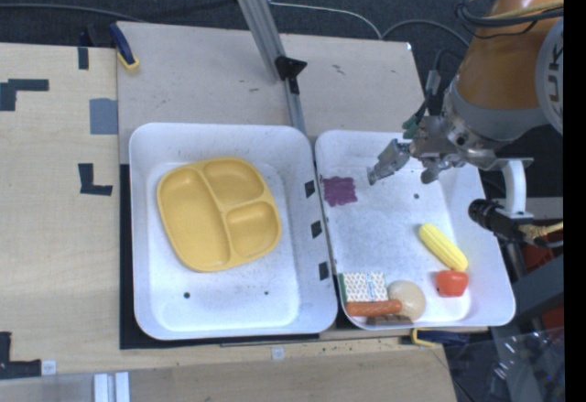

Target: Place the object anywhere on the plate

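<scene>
- the step in hand is judged to be the reach before any pick: nothing is seen between the fingers of the gripper (403,164), and the yellow plate (219,212) in the left bin (146,235) bears no object yet.
- the jaws are seen slightly apart and gripping nothing, poised over the upper part of the right bin (485,299).
- the candidate objects are all found in the right bin: a purple piece (340,190) just left of the gripper, a corn cob (443,246), a red-orange piece (450,282), a pale round item (407,298), an orange sausage-like piece (373,307) and a patterned block (364,285) near the front edge.
- the purple piece is judged the nearest target; a short move left and a descent would be called for, then a carry across the divide to the plate.
- the arm (513,52) is reached in from the right, with the wrist bent down and the fingers angled toward the lower left.
</scene>
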Available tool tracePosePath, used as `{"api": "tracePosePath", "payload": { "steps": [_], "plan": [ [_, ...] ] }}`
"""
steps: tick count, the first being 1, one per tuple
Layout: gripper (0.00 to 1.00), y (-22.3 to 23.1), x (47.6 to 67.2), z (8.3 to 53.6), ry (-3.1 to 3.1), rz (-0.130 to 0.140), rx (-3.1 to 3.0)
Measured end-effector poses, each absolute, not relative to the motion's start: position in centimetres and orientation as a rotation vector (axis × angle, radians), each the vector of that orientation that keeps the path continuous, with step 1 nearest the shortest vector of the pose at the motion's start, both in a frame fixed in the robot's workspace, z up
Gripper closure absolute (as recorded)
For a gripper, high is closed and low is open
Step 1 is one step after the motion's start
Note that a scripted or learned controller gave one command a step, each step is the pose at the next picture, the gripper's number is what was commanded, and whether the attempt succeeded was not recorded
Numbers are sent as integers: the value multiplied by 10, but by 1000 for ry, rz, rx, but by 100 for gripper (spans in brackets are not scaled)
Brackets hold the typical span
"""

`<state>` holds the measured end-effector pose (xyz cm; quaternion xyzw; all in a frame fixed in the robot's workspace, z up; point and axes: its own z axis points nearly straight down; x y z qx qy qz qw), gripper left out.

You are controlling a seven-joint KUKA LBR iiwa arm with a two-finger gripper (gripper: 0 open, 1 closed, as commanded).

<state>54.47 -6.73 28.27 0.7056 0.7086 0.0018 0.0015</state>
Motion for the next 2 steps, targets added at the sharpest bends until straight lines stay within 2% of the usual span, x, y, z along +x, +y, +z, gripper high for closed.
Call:
{"api": "tracePosePath", "payload": {
  "steps": [1,2],
  "plan": [
    [0,-53,659,384,2221,9,2210],
    [0,-46,674,544,2221,8,2212]
  ]
}}
